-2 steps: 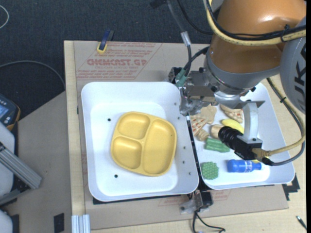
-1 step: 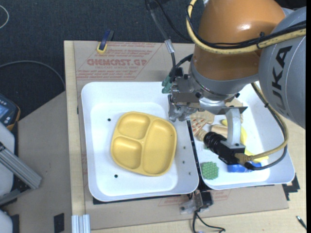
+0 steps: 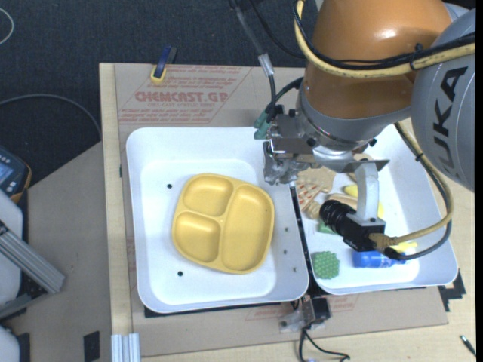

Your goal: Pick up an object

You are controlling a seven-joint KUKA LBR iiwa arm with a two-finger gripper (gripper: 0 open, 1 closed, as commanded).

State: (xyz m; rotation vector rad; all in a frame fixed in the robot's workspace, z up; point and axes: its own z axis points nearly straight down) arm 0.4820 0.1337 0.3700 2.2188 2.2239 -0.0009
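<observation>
My gripper (image 3: 281, 166) hangs under the big orange-banded wrist, low over the ridge between the two bins. A yellow three-section plate (image 3: 224, 222) lies in the left bin (image 3: 143, 202), just left of the gripper. In the right bin (image 3: 430, 202), below and right of the gripper, lie a tan piece with red marks (image 3: 312, 192), a yellow item (image 3: 353, 191) partly hidden by the arm, a green bumpy ball (image 3: 325, 264) and a small blue block (image 3: 369, 259). Nothing is visibly held.
A black cylinder with a yellow cable (image 3: 349, 227), part of the arm, hangs over the right bin. The arm's body covers that bin's far half. Cardboard (image 3: 189, 93) with a blue and yellow clamp (image 3: 161, 65) lies behind the bins.
</observation>
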